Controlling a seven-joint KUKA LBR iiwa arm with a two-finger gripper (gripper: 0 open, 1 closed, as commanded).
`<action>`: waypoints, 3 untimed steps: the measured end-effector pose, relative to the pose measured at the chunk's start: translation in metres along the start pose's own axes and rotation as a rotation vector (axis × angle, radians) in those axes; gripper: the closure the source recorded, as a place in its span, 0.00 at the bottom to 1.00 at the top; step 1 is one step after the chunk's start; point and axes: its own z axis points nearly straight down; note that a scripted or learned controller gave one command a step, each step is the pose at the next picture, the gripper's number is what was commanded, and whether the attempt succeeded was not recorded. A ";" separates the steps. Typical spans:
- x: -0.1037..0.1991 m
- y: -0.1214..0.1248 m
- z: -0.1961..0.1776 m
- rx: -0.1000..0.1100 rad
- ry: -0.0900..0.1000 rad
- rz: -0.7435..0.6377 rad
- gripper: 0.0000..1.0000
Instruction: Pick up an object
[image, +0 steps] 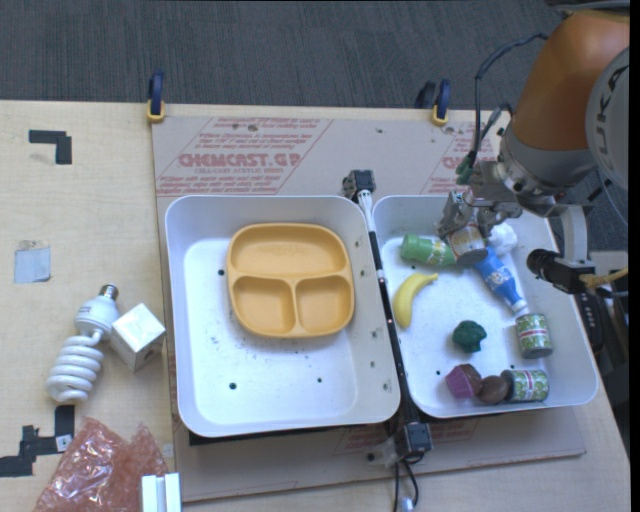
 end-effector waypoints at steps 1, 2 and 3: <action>0.043 -0.030 -0.026 0.002 0.001 0.000 1.00; 0.055 0.042 -0.033 0.002 0.000 0.000 1.00; 0.084 0.063 -0.045 0.001 0.000 0.001 1.00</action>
